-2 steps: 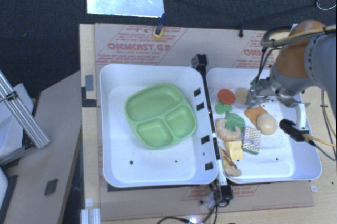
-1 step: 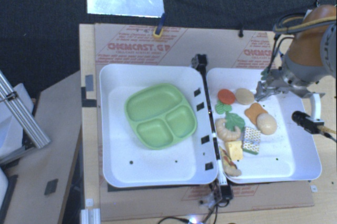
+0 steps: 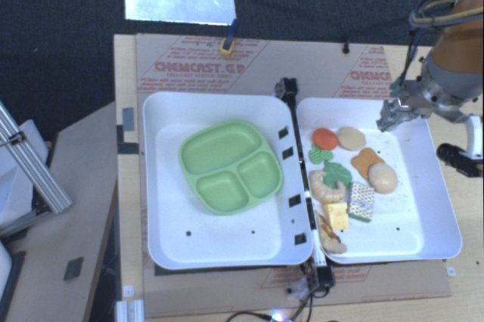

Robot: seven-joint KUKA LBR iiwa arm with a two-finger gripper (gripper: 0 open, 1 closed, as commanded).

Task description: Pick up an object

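The gripper point(image 3: 389, 119) hangs at the upper right of the frame, over the right bin point(image 3: 439, 237). The nearest object, a beige round piece point(image 3: 351, 137), lies to its lower left (whether anything is held, I cannot tell).

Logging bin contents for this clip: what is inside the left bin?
The left bin holds one green divided tray, its three compartments bare. Whatever lies under the tray is covered. The toy food is all in the right bin.
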